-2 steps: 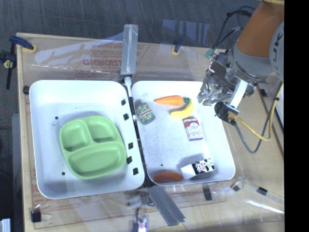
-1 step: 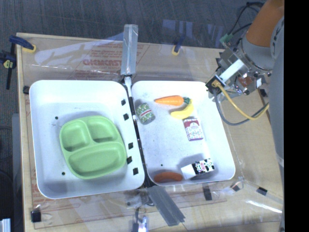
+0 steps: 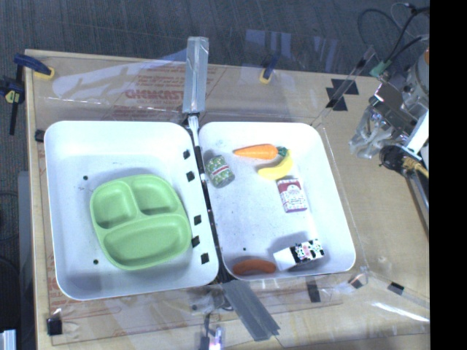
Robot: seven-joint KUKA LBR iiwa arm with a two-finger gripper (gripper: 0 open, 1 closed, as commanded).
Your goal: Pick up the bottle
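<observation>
Flat rect. red-label bottle [image 3: 292, 195], white cap.

The arm is at the far right of the scene, outside both bins and over the bench. Its gripper [image 3: 368, 138] hangs low beside the right edge, pointing down and a little to the left. The wrist above it looks grey and partly cut off.
</observation>
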